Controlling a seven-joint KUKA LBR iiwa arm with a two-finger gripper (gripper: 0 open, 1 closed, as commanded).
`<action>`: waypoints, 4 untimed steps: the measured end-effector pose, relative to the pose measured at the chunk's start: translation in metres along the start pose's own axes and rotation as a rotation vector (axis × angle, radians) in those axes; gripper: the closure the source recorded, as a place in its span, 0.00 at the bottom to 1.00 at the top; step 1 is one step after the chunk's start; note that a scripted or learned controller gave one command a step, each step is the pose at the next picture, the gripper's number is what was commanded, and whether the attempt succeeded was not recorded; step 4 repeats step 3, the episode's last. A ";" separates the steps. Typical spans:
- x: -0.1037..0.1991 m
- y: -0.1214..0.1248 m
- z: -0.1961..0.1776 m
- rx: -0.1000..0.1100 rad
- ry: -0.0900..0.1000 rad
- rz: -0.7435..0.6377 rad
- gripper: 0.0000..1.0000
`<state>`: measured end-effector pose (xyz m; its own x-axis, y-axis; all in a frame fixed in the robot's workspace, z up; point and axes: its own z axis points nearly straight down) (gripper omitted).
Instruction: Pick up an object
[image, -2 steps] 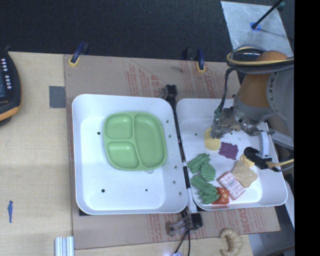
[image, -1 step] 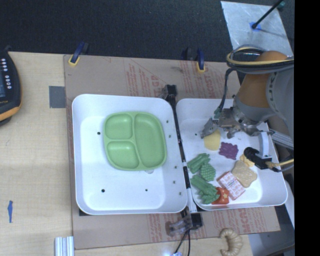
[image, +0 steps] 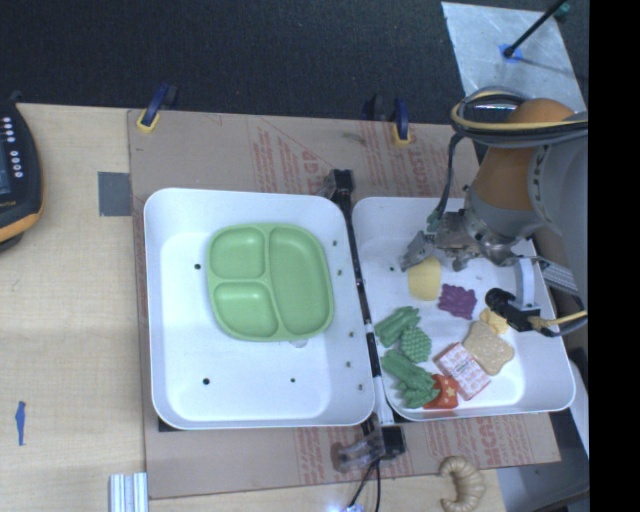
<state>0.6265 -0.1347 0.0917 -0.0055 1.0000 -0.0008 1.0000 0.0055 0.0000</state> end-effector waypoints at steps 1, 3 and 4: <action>-0.005 -0.022 0.000 0.006 0.001 0.002 0.00; -0.006 -0.021 -0.011 0.006 0.000 0.000 0.00; -0.006 -0.021 -0.011 0.006 0.000 0.000 0.00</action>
